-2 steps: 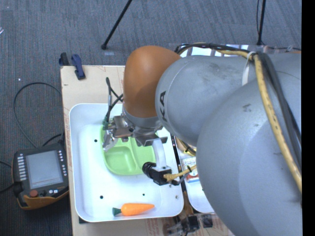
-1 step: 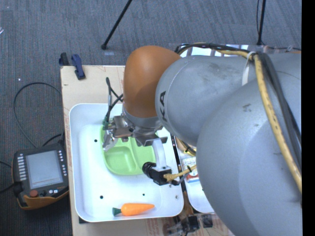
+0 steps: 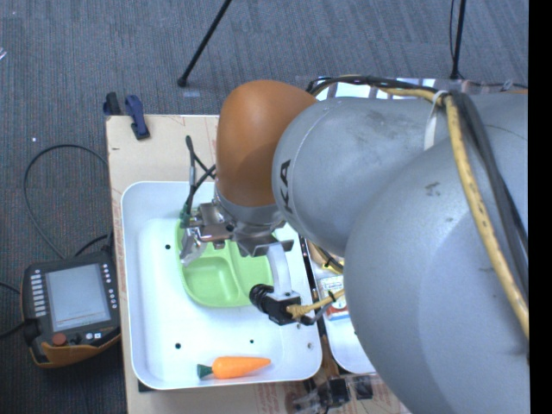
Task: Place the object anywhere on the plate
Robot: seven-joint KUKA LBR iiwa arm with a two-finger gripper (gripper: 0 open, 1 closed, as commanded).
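Grey arm (image 3: 405, 231) is looming nearest, its gripper (image 3: 200, 235) hanging over the green plate (image 3: 226, 281); finger spread cannot be judged. Carrot (image 3: 235, 366) is lying by the bin's (image 3: 142, 317) near edge, probably light, rigid, slick; gripping mid-body appears soundest.

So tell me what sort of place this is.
Most likely a robotics lab test cell: a grey arm reaching over a white bin on a bench, a teach pendant on grey carpet, and tripod legs behind. A toy carrot and green plate suggest manipulation trials.
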